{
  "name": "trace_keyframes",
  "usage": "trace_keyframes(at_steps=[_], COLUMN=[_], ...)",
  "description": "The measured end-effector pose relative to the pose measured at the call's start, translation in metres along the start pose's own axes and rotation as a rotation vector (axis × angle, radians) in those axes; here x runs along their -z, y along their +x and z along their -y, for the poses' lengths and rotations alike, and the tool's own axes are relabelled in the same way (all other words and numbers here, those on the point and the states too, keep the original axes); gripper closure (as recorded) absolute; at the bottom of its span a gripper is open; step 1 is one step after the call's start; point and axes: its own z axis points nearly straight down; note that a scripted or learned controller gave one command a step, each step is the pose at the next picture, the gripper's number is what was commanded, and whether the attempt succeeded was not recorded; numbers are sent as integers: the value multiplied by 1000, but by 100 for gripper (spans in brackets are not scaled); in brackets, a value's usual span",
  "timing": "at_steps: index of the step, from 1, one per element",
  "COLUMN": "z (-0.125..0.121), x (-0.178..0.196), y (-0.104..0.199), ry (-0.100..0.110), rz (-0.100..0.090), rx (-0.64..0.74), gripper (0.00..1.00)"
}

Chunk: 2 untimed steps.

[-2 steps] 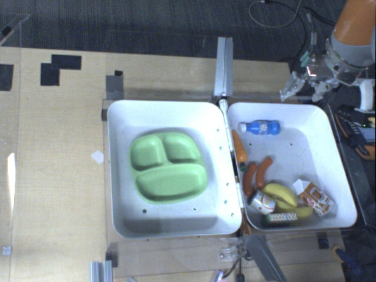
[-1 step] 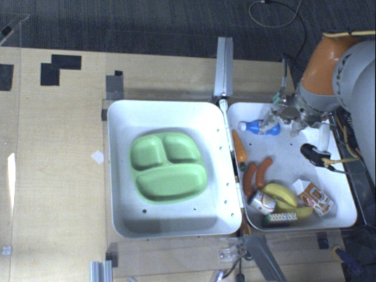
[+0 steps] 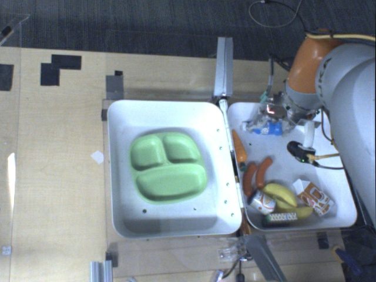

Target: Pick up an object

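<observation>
Right bin [image 3: 343, 213], near edge: banana [image 3: 281, 196], carton [image 3: 316, 198], can [image 3: 262, 202]. Mid: two sausages [image 3: 257, 174], carrot [image 3: 239, 148]. Far corner: gripper [image 3: 271, 115] over a blue object [image 3: 271, 128]; grip state cannot tell. Banana likely soft, light; grasp mid-body.

Green tray [image 3: 169, 166] in white bin [image 3: 120, 175]; yellow banana [image 3: 281, 195], orange carrot [image 3: 239, 148], 2 red-brown sausages [image 3: 257, 174].
</observation>
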Motion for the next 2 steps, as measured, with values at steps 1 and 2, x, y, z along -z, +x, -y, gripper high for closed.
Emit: trace_keyframes(at_steps=[1,2], z=[2,64], x=[10,110], y=[-1,53], ry=[11,-23], rz=[3,-6], rx=[5,-164], gripper=[100,100])
